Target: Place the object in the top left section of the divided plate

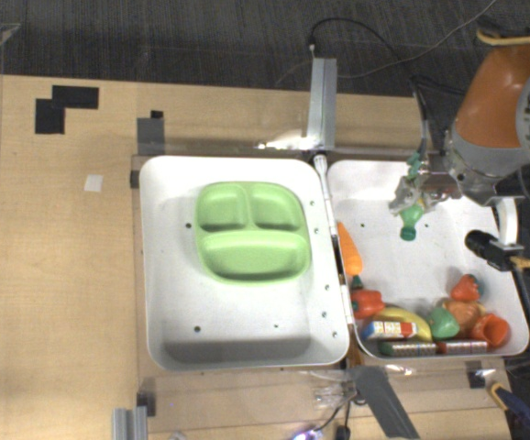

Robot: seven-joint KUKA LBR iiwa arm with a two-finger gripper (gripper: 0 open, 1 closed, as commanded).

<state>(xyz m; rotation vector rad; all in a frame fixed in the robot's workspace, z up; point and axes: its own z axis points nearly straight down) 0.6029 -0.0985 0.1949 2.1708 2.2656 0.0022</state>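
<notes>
A light green divided plate (250,230) lies in the left bin (169,273), with two small sections at the far side and one wide section at the near side. Its top left section (223,205) holds nothing. My gripper (412,202) hangs over the far part of the right bin (375,191). It is shut on a small dark green object (409,226) that sticks out below the fingers, well right of the plate.
Toy food is heaped along the right bin's near edge: an orange carrot (349,251), a red pepper (368,302), a banana (399,324), a green piece (444,322) and an orange cup (494,330). A metal post (323,99) stands behind the divider between the bins.
</notes>
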